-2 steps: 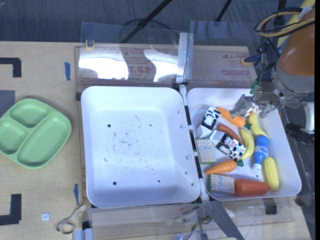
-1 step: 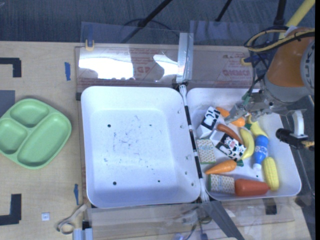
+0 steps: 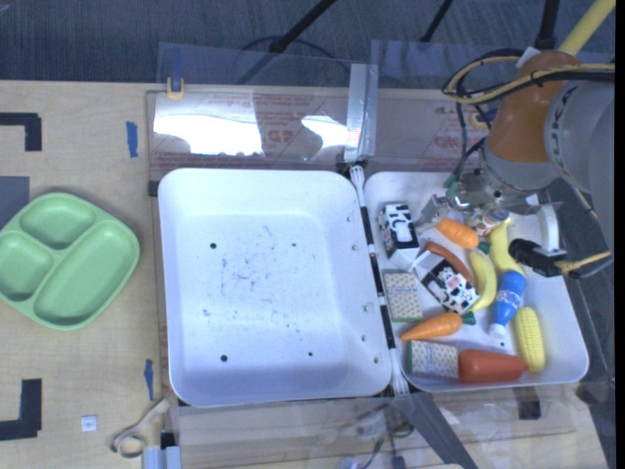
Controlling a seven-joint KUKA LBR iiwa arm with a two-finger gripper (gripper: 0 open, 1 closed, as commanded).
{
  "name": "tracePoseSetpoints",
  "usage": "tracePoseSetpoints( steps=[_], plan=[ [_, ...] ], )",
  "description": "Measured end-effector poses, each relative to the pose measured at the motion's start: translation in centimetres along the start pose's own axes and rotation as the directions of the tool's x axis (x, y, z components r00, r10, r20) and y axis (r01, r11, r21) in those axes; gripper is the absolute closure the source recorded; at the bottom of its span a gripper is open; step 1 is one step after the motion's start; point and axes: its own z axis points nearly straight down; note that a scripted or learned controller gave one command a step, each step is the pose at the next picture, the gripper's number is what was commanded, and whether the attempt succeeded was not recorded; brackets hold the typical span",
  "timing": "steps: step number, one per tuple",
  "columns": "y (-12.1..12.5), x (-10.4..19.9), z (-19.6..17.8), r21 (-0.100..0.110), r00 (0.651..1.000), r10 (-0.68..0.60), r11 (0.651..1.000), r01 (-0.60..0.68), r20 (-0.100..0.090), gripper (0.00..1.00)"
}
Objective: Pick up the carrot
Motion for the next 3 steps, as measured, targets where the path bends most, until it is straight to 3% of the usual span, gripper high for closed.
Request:
tracePoseSetpoints(
  steps=[1, 2, 3],
  plan=[
    [-2.1, -0.7, 1.4, 0.001, 0.991, 0.137, 0.991, -0.137, -0.001, 0.00],
    [-1.9, -0.7, 0.2, -0.005, 0.990, 0.138, 0.990, -0.138, 0.000, 1.00],
    [-1.2, 0.8, -9.9, -0.001, 1.000, -0.010, 1.000, 0.010, 0.000, 1.00]
  ],
)
